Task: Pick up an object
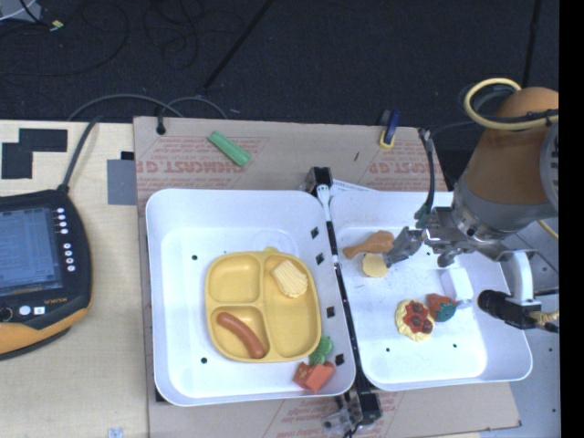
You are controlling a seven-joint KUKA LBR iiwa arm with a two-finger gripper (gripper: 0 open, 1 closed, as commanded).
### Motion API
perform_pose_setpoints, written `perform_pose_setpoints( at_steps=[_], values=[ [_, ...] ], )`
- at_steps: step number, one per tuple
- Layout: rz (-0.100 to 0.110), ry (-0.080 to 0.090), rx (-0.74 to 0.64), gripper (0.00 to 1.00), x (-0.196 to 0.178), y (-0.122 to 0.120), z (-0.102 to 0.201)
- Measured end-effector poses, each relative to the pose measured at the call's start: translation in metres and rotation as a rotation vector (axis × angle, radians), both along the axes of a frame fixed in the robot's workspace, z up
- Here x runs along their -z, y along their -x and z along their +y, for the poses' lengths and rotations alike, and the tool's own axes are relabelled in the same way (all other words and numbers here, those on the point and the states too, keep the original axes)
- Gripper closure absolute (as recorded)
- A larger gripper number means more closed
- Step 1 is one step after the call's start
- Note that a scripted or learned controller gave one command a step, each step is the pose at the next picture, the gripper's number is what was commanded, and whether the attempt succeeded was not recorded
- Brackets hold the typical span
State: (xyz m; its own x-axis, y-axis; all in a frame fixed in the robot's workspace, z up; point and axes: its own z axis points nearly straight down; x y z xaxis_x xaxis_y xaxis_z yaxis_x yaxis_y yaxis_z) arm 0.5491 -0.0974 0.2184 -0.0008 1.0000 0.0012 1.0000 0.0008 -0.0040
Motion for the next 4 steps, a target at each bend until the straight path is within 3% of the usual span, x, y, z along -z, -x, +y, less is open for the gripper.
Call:
perform_pose_setpoints(
  at_steps=[1, 2, 3, 4],
  values=[
    [-0.008, 0.006, 0.003, 0.00, 0.134, 0.052, -0.035],
    [-0.016, 0.006, 0.010, 1.00, 0.114, 0.048, -0.038],
    [-0.012, 0.000, -0.006, 1.00, 0.006, 0.036, 0.023],
    [-0.016, -0.004, -0.014, 1.00, -0.114, 0.012, 0.140]
  ],
)
